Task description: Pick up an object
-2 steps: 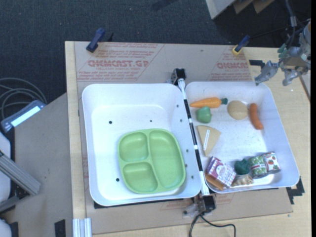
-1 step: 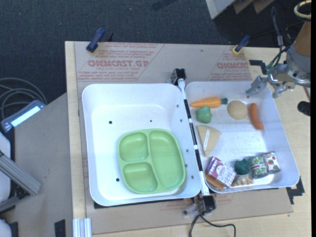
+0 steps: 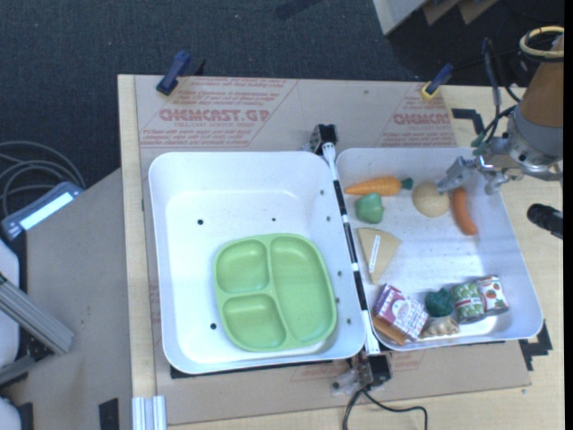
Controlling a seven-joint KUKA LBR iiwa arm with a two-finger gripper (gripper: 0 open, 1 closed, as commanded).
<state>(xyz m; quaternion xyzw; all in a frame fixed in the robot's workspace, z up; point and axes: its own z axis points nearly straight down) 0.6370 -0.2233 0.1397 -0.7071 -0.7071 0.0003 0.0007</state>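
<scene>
Beside the round beige potato (image 3: 431, 200), the gripper (image 3: 472, 170) hovered just up-right of it; the slim orange carrot (image 3: 463, 211) ran lengthwise just below the gripper. Grip state: cannot tell.

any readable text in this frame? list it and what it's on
"CHEMCAST GP", red print on the brown paper-masked board behind the left white bin.
The same red print repeats behind the right white bin, but too blurred to read.
Small red-and-white packet and green-and-red packet in the right bin: printing too small to read.
</scene>
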